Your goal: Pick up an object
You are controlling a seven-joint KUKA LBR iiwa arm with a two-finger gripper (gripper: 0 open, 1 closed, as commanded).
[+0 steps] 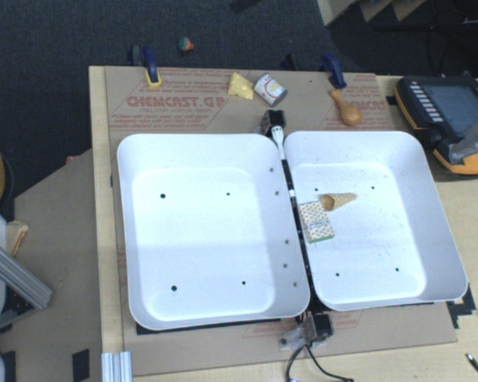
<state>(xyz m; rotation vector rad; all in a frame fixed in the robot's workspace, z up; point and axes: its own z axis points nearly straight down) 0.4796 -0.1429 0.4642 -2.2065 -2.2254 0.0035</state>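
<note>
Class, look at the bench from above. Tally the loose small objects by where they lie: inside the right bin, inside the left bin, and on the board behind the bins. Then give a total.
Right bin: 2, a small patterned box and an ice cream cone
Left bin: 0
Board behind the bins: 3, a yellow wedge, a small carton and a wooden pear-shaped piece
Total: 5

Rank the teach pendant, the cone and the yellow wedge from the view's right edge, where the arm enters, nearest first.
1. Teach pendant, far right, outside the right bin.
2. Cone, in the right bin.
3. Yellow wedge, behind the left bin.
</note>
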